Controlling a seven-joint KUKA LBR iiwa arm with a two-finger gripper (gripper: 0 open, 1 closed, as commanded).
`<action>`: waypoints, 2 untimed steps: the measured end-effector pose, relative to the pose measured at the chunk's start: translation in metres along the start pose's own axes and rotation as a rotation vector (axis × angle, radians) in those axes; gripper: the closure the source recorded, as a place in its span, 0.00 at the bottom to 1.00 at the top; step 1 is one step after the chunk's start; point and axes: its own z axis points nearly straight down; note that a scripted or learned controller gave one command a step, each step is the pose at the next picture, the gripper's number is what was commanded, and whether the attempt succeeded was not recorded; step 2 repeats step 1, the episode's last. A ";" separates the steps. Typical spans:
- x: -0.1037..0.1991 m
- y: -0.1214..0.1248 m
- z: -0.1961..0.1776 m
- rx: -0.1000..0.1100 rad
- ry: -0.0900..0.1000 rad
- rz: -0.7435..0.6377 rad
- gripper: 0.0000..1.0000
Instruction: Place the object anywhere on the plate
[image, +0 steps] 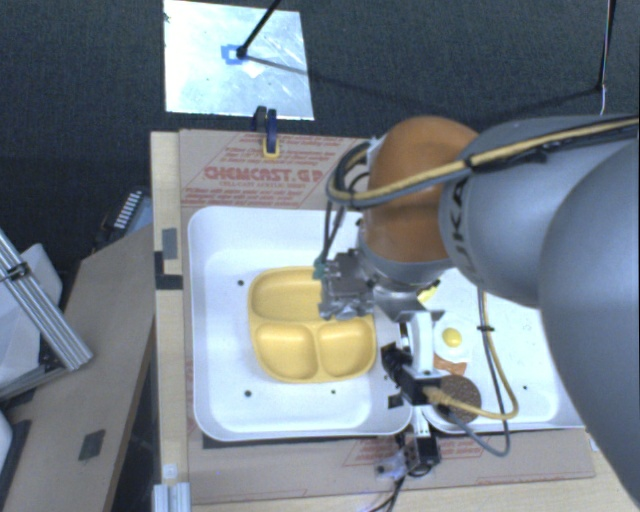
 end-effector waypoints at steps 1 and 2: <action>-0.003 0.001 -0.001 -0.003 -0.001 0.006 0.00; -0.003 0.001 -0.001 -0.003 -0.001 0.006 0.00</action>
